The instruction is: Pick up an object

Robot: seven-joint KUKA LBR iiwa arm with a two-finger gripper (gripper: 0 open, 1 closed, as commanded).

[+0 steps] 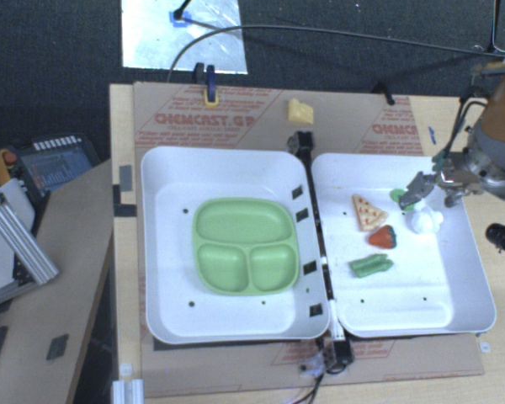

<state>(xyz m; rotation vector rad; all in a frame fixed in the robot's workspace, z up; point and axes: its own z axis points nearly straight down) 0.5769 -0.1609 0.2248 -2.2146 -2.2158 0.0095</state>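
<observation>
Hovered over the right bin (467,310) as a gripper (415,194) with jaw state impossible to tell, beside a small green piece (397,196) and a white lump (423,220), near a pizza slice (368,212), red strawberry (383,237) and green pod (370,265).

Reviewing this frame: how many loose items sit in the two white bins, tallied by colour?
Green: 3 - divided plastic plate in the left bin; bean-like piece and a small piece by the gripper in the right bin
Red: 1 - strawberry-like toy
Tan: 1 - triangular pizza-like slice
White: 1 - lumpy piece
Total: 6
</observation>
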